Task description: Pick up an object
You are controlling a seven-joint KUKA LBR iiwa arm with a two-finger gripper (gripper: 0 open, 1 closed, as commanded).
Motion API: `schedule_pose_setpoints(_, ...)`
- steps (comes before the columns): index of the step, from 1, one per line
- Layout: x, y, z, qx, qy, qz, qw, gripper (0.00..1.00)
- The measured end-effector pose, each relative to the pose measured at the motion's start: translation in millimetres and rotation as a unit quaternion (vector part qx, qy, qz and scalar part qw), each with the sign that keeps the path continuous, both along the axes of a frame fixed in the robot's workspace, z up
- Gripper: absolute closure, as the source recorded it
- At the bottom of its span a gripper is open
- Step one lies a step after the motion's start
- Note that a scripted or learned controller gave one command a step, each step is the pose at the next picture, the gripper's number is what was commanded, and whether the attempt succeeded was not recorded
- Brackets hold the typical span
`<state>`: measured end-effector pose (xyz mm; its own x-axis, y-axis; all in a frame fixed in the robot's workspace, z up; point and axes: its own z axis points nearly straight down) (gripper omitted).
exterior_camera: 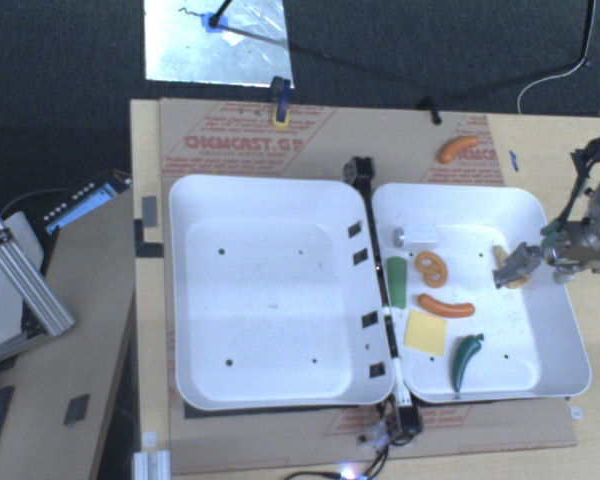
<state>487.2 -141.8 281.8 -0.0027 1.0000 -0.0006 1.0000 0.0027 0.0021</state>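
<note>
The right bin (540, 218) holds several toy foods: a green cucumber piece (396, 281) by its left wall, a pretzel (431, 266), an orange sausage (446, 307), a yellow cheese slice (426, 334) and a dark green pepper (465, 360). A small pale item (413, 236) lies near the bin's back left. My gripper (515, 265) reaches in from the right and hangs over the right half of this bin. A small tan piece (500, 255) shows right at its tip; whether it is touched or held is unclear.
The left bin (270, 288) sits beside it, joined by a black hinge strip (378, 288). Another orange sausage (458, 149) lies on the cardboard behind the right bin. A yellow-blue clamp (280, 103) stands at the bench's back edge.
</note>
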Motion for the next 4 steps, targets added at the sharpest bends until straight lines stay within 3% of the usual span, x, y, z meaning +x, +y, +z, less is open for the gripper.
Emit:
schedule_pose_setpoints(1, -4.3, 3.9, -164.8, 0.0024, 0.008, 0.0, 1.0, 0.0)
schedule_pose_setpoints(2, 31.9, 39.6, -199.0, 0.0007, 0.0, 0.002, 1.0, 0.0)
schedule_pose_setpoints(3, 31.9, 37.4, -185.9, 0.0004, -0.002, 0.0, 1.0, 1.0)
schedule_pose_setpoints(4, 127.7, 54.5, -179.8, -0.0002, -0.004, 0.003, 1.0, 1.0)
